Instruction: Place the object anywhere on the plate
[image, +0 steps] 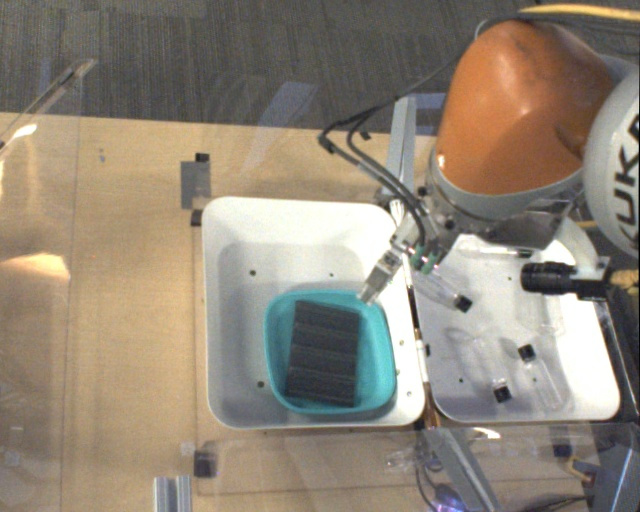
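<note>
The dark ridged block (323, 352) was seen on the teal plate (377, 330); the end effector (378, 277), whose opening could not be told, should be lifted straight.

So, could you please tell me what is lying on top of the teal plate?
A dark ribbed block lies flat on the teal plate in the left bin. The plate surface beneath it is covered.

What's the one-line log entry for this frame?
object: dark ridged block on teal plate | bin: left bin | gripper: above plate's rim
</note>
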